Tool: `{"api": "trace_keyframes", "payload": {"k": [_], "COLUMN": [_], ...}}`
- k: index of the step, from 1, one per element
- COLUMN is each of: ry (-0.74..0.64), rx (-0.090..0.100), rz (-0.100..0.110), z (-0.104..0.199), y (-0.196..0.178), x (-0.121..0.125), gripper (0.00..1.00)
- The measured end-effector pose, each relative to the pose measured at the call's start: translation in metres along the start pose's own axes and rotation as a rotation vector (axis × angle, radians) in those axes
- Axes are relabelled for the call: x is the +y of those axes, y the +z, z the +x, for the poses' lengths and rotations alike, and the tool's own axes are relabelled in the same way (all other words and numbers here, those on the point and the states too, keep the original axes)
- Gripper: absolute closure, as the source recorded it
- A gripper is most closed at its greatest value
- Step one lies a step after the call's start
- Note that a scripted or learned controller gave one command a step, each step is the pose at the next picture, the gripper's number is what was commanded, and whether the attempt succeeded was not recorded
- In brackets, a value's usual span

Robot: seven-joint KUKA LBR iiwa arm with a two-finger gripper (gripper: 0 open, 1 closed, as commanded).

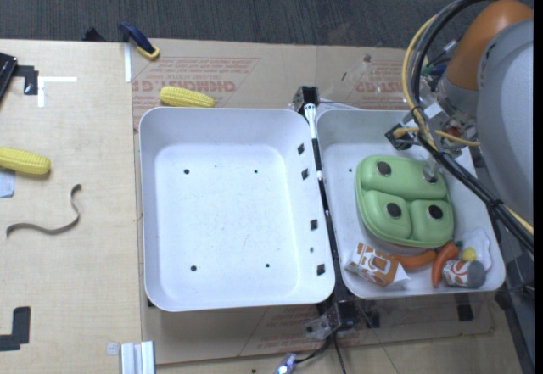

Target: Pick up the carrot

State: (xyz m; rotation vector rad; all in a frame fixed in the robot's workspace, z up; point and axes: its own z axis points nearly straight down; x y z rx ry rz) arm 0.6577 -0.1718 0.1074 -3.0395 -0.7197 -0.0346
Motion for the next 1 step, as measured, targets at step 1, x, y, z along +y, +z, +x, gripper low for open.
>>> {"api": "trace_keyframes", "payload": {"k": [1], "ry": [-0.05], "rx": [-0.015], "rz": [-0.012], "z": [-0.0249], "y": [-0.0056], "x": [0.0328], "gripper": [0.0]}}
